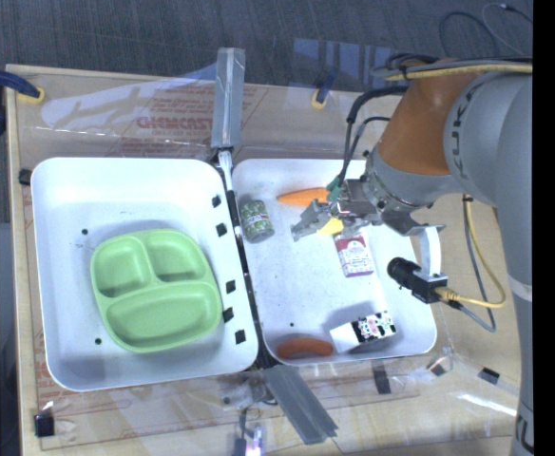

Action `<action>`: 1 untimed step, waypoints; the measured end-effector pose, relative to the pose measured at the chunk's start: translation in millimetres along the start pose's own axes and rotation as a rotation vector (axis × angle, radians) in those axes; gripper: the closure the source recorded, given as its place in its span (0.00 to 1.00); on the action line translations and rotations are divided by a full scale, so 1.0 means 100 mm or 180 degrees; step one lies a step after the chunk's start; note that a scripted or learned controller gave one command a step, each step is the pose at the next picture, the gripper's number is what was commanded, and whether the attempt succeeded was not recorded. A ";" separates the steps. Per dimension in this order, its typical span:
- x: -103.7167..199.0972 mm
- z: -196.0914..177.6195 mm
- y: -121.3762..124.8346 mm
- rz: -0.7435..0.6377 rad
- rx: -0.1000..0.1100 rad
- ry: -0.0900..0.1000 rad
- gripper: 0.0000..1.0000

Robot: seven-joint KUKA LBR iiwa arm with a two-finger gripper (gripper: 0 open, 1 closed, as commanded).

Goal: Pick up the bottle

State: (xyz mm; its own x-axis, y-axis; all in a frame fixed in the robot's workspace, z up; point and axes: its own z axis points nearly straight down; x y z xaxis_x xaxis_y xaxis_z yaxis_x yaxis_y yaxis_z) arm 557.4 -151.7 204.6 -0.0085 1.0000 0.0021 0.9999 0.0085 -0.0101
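I see gripper [323,218] low in right bin [287,283], over yellow item [334,224], just beside bottle [354,255], which lies flat mid-bin, red label up. Can't tell jaw state.

I judge arm is placed for descent on bottle.

My count: one bottle, one carrot [302,197], one small jar [255,219], one sausage [304,348], one box [363,331], one green tray [156,289] in left bin [59,198].

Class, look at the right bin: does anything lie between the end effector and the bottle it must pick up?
Nothing covers the bottle, which lies flat just beside the end effector. A small yellow piece sits between them, close to the bottle's upper end.
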 end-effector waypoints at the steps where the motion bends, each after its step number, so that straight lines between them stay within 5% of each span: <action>1: 0.15 1.08 -0.74 -0.0390 0.0001 0.0004 0.00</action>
State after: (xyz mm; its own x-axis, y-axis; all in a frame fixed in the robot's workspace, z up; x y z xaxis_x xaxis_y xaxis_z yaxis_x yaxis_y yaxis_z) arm 482.3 -137.0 97.9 -0.1307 0.9914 0.0047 0.9914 0.1307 -0.0101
